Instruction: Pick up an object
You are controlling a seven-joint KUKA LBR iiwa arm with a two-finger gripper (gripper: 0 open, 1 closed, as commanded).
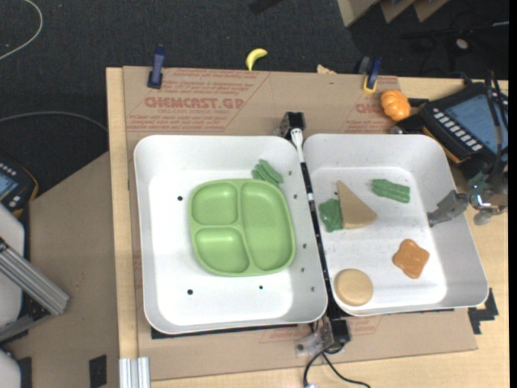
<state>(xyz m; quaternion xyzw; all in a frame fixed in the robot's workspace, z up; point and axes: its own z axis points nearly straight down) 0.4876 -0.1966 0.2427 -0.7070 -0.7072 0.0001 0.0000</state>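
Camera view, right bin (452, 184): orange piece (411, 258) near the front right corner, round tan disc (354, 286) at the front edge, tan wedge (354, 206) mid-bin touching a dark green piece (330, 214), another green piece (391, 190) toward the back. Gripper (449, 207) over the right rim, nothing between the fingers; width impossible to tell. Left bin (153, 217): green divided plate (242, 226), small green piece (267, 172) at its back edge.

The gripper (452, 207) enters at the right edge, its arm cut off, finger state unclear; the green piece (330, 214) lies partly under the tan wedge (354, 207).
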